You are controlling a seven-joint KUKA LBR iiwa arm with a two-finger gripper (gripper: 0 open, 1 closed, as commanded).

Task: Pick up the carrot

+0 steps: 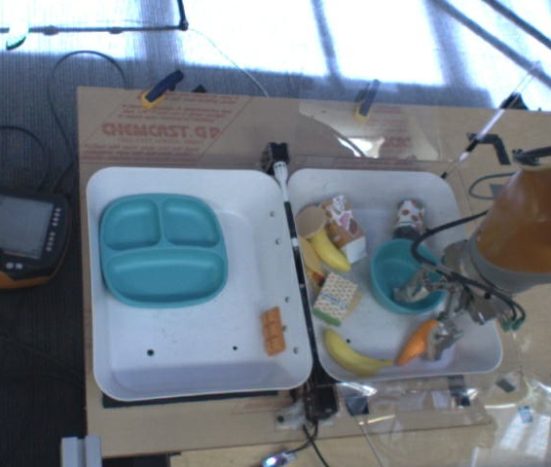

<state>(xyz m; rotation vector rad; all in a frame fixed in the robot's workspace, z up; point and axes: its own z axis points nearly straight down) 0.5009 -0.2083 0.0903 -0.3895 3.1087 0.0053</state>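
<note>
The carrot (413, 344) is a small orange piece lying at a slant near the front edge of the right bin (470, 363). My gripper (443, 335) is low in that bin, right at the carrot's upper right end and touching or nearly touching it. The arm's orange band (524, 224) and grey wrist rise behind it at the right. The wrist and cables hide how the gripper meets the carrot.
Around the carrot in the right bin are a banana (353, 354), a teal bowl (397, 272), a second banana (327, 249), two small boxes (337, 298) and a small jar (409, 217). The left bin (110, 358) holds a teal divided plate (164, 248) and an orange block (273, 331).
</note>
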